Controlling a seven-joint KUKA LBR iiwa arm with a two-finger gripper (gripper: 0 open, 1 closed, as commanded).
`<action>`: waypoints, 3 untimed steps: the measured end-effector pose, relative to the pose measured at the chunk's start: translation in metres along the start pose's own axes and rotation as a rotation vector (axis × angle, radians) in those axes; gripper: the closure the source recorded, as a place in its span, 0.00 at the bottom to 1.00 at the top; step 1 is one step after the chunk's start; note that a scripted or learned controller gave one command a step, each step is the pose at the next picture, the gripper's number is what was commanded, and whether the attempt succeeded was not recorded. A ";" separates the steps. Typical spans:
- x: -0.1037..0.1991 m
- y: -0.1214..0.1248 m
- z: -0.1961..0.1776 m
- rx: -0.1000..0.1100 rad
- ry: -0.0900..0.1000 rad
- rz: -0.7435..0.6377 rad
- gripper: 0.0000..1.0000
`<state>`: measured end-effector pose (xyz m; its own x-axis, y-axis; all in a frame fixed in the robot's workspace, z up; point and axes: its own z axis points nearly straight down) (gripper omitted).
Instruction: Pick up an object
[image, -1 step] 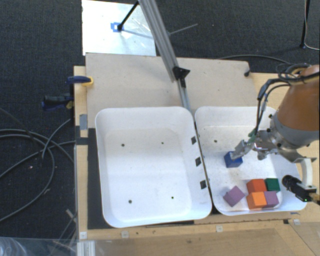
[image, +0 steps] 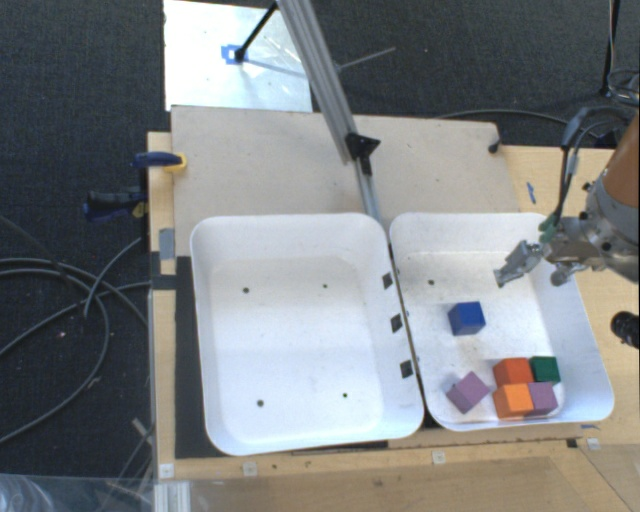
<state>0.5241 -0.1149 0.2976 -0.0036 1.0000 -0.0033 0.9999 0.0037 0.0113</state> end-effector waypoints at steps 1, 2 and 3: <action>-0.039 -0.019 0.127 0.017 0.003 0.005 0.00; -0.071 0.005 0.208 0.014 0.003 0.004 0.00; 0.003 0.055 0.207 0.012 0.008 -0.010 0.00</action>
<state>0.5819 -0.1122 0.0910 -0.0137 0.9999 0.0044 0.9999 0.0137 -0.0003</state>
